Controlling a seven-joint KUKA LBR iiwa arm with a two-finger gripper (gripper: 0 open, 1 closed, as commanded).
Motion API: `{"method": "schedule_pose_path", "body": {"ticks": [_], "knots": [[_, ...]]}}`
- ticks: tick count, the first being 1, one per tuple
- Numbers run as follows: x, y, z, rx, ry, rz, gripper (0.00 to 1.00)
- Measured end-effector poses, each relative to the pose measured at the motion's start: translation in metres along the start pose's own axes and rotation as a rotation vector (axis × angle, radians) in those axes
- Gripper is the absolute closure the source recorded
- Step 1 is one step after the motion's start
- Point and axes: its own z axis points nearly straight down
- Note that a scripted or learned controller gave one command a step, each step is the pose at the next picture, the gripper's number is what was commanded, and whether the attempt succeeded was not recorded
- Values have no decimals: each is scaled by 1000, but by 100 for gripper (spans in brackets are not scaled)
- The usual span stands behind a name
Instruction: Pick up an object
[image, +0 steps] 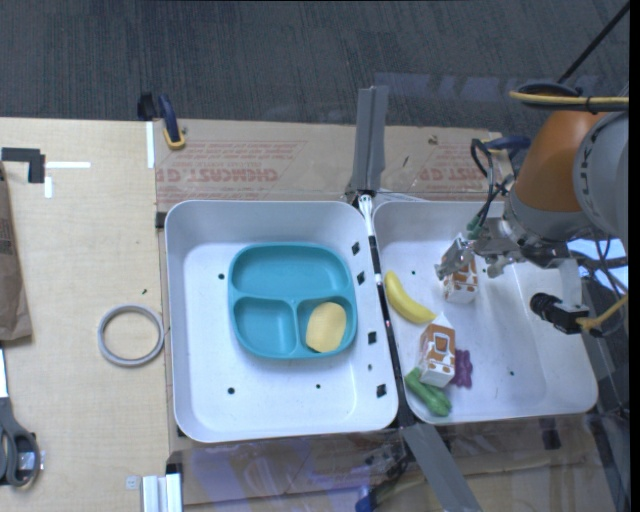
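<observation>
Two white bins sit side by side. The left bin (190, 330) holds one teal tray (262, 285) with one yellow lump (326, 327) in its lower right compartment. The right bin (530, 370) holds one banana (406, 299), one carton (437, 355) touching purple grapes (461, 367), and one green vegetable (429, 394) at the near edge. The gripper (460, 268) hangs over this bin, clamped on a small white box (461, 284), above and right of the banana. On the bench lie one tape ring (131, 334) and scissors (17, 455).
</observation>
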Motion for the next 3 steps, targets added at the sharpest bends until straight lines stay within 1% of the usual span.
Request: {"method": "schedule_pose_path", "body": {"ticks": [1, 2, 3], "knots": [[-1, 25, 21, -2, -1, 61, 0], [-2, 25, 12, -3, -3, 59, 100], [62, 44, -78, -1, -1, 35, 100]]}}
